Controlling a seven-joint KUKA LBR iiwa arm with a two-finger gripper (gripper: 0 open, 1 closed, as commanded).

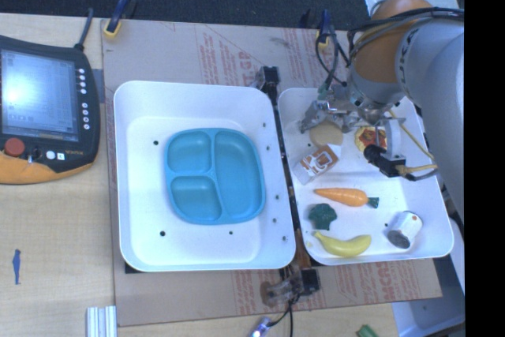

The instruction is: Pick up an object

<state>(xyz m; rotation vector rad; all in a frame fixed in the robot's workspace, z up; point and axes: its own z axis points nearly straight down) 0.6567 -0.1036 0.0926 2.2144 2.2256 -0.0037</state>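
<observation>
My end effector [335, 113] hangs low at the far end of the right white plastic bin [430, 252]; whether it is open, I cannot tell. Just beside it lies a pale beige rounded block [326, 134], seemingly light and stiff, best pinched across its middle

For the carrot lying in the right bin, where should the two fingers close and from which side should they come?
Grip the carrot across its thick orange middle, coming straight down from above. It lies flat with its long axis running left to right, green end toward the right, so fingers closing across the narrow width should seat best. The broccoli below and the small packet above leave some room, probably enough.
</observation>
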